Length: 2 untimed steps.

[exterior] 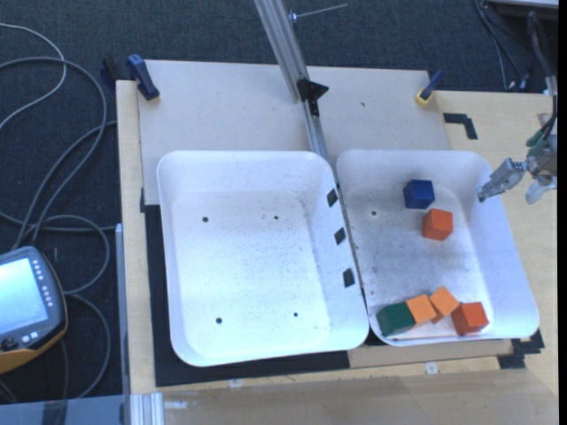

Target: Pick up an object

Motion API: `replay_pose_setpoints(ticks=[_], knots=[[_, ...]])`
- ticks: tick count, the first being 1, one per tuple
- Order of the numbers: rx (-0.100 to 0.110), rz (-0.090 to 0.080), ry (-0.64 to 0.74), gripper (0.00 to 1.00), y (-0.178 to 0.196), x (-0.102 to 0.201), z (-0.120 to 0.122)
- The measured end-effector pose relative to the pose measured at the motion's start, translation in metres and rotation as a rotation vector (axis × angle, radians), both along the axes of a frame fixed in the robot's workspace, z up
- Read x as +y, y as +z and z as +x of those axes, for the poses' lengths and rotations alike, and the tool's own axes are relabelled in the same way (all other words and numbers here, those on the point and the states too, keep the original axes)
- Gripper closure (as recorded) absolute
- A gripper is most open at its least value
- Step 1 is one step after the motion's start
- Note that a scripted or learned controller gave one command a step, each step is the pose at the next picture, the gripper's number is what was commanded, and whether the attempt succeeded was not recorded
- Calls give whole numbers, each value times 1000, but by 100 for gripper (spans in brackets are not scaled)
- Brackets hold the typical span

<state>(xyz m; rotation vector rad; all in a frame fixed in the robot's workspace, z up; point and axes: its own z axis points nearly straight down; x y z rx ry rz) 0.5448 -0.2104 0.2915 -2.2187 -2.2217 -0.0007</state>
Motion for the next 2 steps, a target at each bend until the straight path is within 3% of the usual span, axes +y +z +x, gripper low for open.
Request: replay_pose_setpoints(ticks=[1, 2], knots=[[4, 1, 4, 0, -93, 25, 72], [9, 1, -2, 0, -197, 23, 63]])
